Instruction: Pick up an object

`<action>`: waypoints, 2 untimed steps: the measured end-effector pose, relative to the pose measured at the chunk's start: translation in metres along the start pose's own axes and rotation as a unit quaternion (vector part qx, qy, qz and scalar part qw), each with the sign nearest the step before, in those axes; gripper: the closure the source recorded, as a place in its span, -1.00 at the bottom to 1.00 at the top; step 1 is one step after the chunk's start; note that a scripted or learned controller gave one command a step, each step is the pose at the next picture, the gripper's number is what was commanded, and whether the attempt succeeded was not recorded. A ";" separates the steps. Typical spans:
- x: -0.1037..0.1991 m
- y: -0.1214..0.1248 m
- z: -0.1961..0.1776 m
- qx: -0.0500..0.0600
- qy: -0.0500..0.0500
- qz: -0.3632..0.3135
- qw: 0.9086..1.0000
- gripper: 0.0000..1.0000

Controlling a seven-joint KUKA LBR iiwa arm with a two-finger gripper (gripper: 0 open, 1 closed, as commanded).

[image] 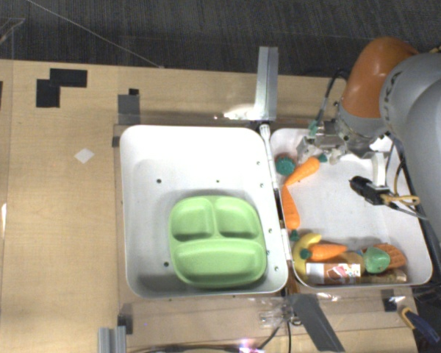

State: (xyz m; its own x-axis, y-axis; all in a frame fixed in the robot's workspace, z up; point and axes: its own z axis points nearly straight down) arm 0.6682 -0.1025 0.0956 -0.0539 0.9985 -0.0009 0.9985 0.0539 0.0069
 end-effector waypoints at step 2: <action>-0.006 -0.009 -0.007 0.001 0.000 0.067 0.998 -1.00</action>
State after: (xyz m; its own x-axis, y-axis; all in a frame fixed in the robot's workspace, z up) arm 0.6599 -0.1091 0.1028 0.0811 0.9967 0.0007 0.9967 -0.0811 0.0053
